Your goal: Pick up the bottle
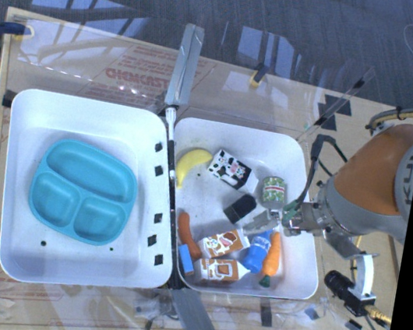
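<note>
The bottle (256, 253) is small and blue with a white top. It lies in the right bin (303, 157) near the front right, between a carrot (273, 257) and a small brown-and-white carton (222, 244). My gripper (269, 221) hangs low over the right side of that bin, just above the bottle's upper end and below a green can (272, 189). The grey arm with its orange band (374, 178) reaches in from the right. Nothing is visibly held.
The right bin also holds a banana (191, 164), a cow-patterned carton (230, 168), a black block (240, 206), an orange sausage (186, 232), a blue piece (186, 260) and a second carton (221, 270). A blue divided plate (83, 190) lies in the left bin (34, 110).
</note>
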### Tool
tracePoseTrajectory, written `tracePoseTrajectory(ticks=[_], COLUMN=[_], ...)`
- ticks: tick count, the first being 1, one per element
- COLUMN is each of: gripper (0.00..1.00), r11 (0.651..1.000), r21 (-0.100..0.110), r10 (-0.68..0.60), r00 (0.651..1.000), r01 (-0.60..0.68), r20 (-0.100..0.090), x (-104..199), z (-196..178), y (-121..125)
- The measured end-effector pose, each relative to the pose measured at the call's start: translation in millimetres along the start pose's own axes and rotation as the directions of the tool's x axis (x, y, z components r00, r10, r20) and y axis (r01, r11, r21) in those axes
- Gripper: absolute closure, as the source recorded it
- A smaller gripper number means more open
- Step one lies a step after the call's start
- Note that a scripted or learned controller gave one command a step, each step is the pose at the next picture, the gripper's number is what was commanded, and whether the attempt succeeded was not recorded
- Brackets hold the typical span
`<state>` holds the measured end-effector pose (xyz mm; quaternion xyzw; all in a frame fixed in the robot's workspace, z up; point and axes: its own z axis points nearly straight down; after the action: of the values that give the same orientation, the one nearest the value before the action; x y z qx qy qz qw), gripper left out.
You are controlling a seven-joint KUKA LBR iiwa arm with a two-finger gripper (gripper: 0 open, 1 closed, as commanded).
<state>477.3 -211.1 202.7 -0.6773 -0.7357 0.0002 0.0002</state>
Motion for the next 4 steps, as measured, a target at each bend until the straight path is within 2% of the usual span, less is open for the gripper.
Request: tracePoseTrajectory(ticks=[1,2,3,4], gripper=[0.0,0.0,0.0,0.0], r11=[0.988,0.99,0.965,0.979], r21=[0.004,0.003,0.003,0.002], r10=[0.152,0.144,0.261,0.205], r00=[0.988,0.99,0.965,0.979], r01=[-0.152,-0.144,-0.261,-0.205], r20=[-0.001,-0.002,-0.001,-0.001], x=[-3.6,2.8,5.1,13.8], z=[92.3,53.2,112.2,24.4], y=[61.7,-0.6,40.3,4.9])
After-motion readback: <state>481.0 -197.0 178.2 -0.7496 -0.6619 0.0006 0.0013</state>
